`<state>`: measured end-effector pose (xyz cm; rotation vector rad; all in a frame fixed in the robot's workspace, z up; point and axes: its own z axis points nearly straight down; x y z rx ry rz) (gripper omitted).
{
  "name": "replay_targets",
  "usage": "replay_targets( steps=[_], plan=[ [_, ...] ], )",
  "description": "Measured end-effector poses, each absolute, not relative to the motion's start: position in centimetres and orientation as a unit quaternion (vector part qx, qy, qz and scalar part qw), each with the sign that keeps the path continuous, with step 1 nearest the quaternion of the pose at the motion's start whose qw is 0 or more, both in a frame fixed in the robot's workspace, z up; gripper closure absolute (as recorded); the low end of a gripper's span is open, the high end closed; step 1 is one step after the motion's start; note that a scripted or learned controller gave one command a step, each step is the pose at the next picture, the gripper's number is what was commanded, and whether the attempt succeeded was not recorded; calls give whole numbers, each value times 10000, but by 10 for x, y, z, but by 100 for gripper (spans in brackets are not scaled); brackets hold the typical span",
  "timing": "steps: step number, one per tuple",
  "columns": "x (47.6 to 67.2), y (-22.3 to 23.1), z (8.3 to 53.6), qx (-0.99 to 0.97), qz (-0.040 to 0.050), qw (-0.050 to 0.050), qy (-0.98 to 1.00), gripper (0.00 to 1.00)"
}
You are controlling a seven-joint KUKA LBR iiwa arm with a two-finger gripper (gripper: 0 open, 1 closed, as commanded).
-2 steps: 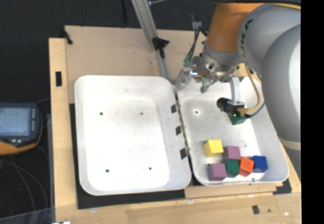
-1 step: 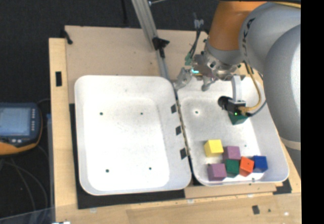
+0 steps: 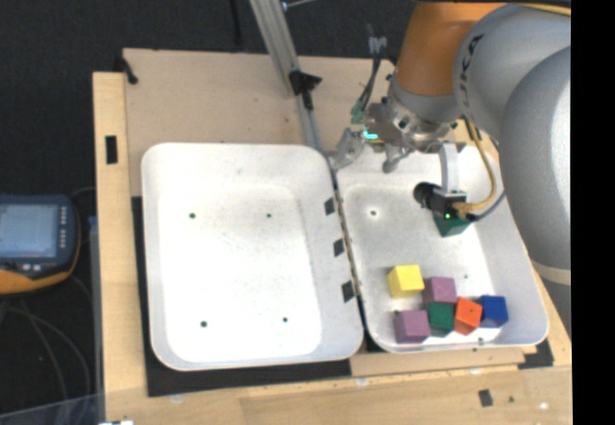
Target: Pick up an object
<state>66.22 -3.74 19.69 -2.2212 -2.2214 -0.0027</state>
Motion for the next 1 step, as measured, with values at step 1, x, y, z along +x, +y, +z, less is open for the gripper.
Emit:
replay_targets(
  steps=[1],
  plan=[
    [663,-39,208,-7079,-22,-5,-7063,100]
  ],
)
